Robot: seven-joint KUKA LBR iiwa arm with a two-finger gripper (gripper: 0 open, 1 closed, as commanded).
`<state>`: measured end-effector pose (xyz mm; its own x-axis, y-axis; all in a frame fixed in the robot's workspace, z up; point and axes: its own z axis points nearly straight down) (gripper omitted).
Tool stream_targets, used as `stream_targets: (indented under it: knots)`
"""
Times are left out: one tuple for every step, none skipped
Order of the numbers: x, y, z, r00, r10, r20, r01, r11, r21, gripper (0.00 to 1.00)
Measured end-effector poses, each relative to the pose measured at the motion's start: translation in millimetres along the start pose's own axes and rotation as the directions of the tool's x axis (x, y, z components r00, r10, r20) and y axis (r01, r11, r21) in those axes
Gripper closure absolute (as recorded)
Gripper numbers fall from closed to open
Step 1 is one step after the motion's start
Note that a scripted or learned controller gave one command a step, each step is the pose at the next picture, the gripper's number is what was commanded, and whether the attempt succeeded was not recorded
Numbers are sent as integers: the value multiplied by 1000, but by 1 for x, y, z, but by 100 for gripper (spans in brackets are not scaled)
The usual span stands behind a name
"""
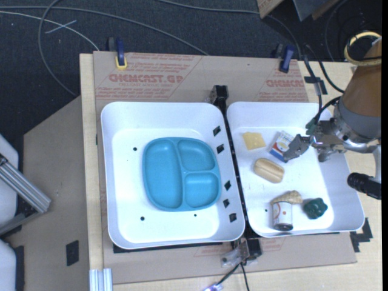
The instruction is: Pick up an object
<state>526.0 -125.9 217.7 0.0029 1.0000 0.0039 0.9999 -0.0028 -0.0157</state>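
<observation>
The right bin holds several small objects. A yellow wedge lies at its back left, with a small white, blue and red box beside it. A tan roll lies in the middle. Near the front edge are a can on its side, a beige shell-shaped piece and a dark green lump. My gripper hangs low over the back of this bin, just right of the small box, with its dark tip close to the box's edge. I see nothing held in it.
The left bin holds a blue divided plate. A black divider with clips runs between the bins. The grey and orange arm comes in over the right bin's back right corner. Cables trail across the dark floor behind the bench.
</observation>
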Motion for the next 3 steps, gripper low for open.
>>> stream_targets:
  knots:
    - [0,3,-7,1000,-3,2,3,1000,-14,0]
    - [8,9,50,1000,-4,1,4,1000,-10,0]
    - [6,12,93,1000,-3,2,3,1000,-11,0]
